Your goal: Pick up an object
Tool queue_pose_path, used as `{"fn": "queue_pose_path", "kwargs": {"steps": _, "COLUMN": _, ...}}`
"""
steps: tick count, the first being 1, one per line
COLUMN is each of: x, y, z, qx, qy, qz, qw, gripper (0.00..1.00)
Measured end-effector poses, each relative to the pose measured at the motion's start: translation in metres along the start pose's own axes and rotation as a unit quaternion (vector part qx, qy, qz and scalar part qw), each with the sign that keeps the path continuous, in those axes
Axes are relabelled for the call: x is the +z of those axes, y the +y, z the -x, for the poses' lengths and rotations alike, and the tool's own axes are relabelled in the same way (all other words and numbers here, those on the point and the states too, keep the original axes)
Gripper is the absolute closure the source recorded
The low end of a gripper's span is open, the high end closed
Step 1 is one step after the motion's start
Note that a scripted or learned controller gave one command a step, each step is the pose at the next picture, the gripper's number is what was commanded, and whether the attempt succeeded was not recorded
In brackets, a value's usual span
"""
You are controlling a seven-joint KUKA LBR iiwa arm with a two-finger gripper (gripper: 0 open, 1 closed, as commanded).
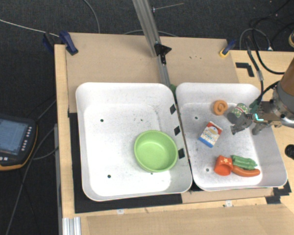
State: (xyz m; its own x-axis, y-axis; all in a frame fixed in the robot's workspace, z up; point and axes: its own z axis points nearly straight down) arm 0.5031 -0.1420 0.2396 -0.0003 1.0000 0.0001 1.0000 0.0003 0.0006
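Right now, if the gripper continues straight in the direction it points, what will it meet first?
The gripper points leftward across the right bin. The small carton seems to lie first in that line, slightly lower in the view. Height is unclear, so it might pass above it.

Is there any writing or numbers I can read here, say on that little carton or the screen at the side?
None can be read.
Small carton: colored print, too blurred to read.
Handheld screen: lit display, too small to read.
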Motion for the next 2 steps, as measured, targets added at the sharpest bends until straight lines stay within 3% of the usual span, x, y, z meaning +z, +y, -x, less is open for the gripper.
{"fn": "queue_pose_path", "kwargs": {"steps": 1, "x": 0.0, "y": 0.0, "z": 0.0, "qx": 0.0, "qy": 0.0, "qz": 0.0, "qw": 1.0, "gripper": 0.0}}
{"fn": "queue_pose_path", "kwargs": {"steps": 2, "x": 0.048, "y": 0.009, "z": 0.0, "qx": 0.0, "qy": 0.0, "qz": -0.002, "qw": 1.0, "gripper": 0.0}}
